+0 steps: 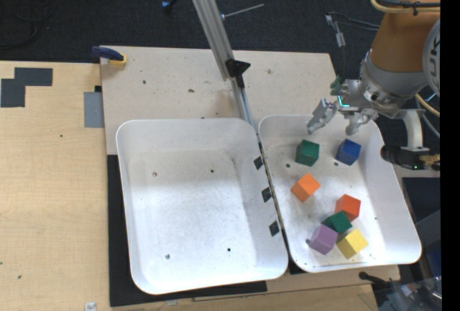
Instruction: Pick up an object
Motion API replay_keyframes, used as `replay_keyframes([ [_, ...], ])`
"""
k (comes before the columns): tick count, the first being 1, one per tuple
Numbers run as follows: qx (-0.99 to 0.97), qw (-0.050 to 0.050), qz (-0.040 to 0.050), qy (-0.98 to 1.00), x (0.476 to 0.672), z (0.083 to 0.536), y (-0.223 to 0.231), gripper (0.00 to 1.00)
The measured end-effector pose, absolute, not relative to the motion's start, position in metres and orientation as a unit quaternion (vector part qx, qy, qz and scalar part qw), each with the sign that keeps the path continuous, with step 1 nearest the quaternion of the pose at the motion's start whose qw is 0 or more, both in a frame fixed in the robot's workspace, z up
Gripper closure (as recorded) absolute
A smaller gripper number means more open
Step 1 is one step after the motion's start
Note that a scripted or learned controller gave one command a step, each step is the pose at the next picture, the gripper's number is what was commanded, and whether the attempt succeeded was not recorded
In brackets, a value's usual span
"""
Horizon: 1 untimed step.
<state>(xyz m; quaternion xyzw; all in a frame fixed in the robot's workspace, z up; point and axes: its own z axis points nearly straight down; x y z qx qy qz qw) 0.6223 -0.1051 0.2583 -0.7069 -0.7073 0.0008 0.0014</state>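
The right bin (392,230) holds several small blocks. A green block (307,152) and a blue block (348,151) lie near its far end. An orange block (305,187) sits mid-bin, and a red block (348,205), a dark green block (336,223), a purple block (323,238) and a yellow block (351,243) cluster near the front. My gripper (338,121) hangs over the far end of the right bin, above and between the green and blue blocks. Its fingers are spread open with nothing between them.
The left bin (144,151) lies beside the right one, split from it by a ridge with black clips. A slanted aluminium bar (213,26) rises behind the bins. A blue-and-yellow clamp (108,54) lies at the board's far left corner.
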Motion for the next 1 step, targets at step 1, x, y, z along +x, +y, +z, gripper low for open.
replay_keyframes([
  [1, -0.707, 0.004, 0.0029, -0.707, 0.6274, 0.1962, -0.1001, 0.00],
])
